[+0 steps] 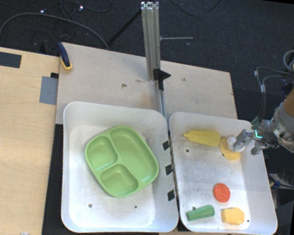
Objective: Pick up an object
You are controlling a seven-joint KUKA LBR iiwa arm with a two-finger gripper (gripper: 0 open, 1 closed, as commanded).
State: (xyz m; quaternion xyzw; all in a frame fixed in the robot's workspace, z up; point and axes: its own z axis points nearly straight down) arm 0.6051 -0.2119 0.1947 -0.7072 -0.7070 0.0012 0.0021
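Claw (239,142) hovers at the right bin's (267,186) far edge, its grip state impossible to tell, touching a yellow disc (232,154) beside a yellow bottle (204,137).

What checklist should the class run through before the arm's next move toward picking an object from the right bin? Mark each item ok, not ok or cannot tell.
1. Pincer over the right bin: ok.
2. An object within the pincer's reach, the yellow piece just beneath: ok.
3. Object already gripped: cannot tell.
4. Yellow bottle apart from the pincer: ok.
5. Red disc, green cylinder and yellow block lying separate: ok.
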